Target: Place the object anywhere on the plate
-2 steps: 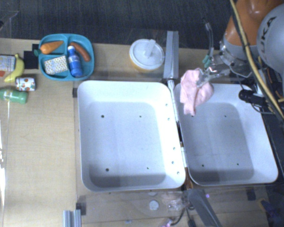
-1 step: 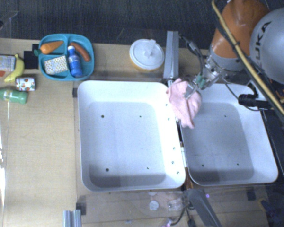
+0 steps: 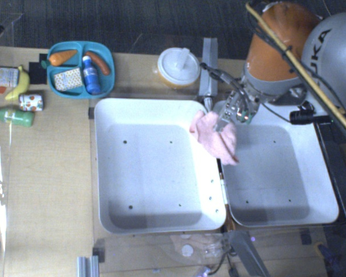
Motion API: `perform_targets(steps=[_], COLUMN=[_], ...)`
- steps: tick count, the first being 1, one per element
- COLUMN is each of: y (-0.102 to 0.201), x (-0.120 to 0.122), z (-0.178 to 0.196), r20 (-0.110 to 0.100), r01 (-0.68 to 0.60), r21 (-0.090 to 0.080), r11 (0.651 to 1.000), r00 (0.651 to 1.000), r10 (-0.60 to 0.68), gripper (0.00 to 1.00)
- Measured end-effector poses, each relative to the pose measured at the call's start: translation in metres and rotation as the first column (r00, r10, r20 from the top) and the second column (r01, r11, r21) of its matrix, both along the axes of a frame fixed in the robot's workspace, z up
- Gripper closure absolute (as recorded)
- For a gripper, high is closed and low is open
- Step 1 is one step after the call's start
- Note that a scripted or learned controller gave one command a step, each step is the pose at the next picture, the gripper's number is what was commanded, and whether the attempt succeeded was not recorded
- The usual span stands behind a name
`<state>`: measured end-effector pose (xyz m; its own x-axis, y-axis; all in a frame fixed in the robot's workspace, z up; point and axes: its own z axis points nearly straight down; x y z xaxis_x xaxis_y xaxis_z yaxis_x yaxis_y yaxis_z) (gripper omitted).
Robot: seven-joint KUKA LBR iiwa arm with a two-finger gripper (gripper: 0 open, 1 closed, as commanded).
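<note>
Pink cloth point(image 3: 216, 137) draped over divider between two white bins point(image 3: 155, 172)

left bin point(image 3: 150, 172) floor open, pink cloth point(image 3: 216, 138) straddling divider

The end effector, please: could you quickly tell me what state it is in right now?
End effector: shut on the pink cloth, which hangs from it above the divide between the left bin and right bin.
</note>
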<state>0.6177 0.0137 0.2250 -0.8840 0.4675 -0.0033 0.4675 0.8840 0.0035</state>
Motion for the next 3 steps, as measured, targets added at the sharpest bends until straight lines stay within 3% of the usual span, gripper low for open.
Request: perform_targets(steps=[1,2,3], y=[0.04,0.072,0.117], x=[-0.026,-0.058,-0.093], z=[0.01,0.013,0.0], r20=[0.0,-0.001,-0.001], r01=[-0.391,-0.467,-0.469], r21=[-0.001,-0.001,-0.001], r11=[0.92,0.884,0.883], r00=[0.92,0.884,0.883], r10=[0.391,0.467,0.469], gripper=[1.0,1.0,1.0])
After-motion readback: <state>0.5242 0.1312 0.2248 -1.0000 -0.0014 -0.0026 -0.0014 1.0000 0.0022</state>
